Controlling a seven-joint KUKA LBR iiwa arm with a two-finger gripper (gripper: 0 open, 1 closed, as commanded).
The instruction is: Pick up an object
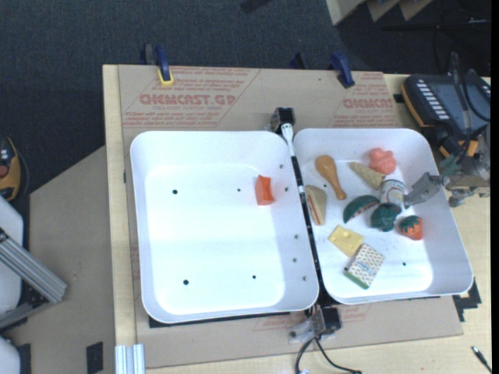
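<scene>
The right bin [448,275] holds several toy foods: a pink piece [381,160], a tan drumstick [330,175], a cream cone shape [366,174], a small white can [392,188], a dark green slice [359,206], a green lump [383,219], a red fruit [411,227], a yellow wedge [345,239], a patterned box [364,265] and a sandwich piece [316,204]. A lone orange block [265,190] lies in the left bin [156,287]. My gripper [421,188] reaches in low over the right bin's right rim, its grey tip beside the white can and above the red fruit.
Black clips [283,119] join the bins at the back and front. Blue clamps [164,61] hold the brown board's far edge. A yellow-trimmed pendant [437,100] and cables lie at the back right. Aluminium framing [31,271] stands at the left.
</scene>
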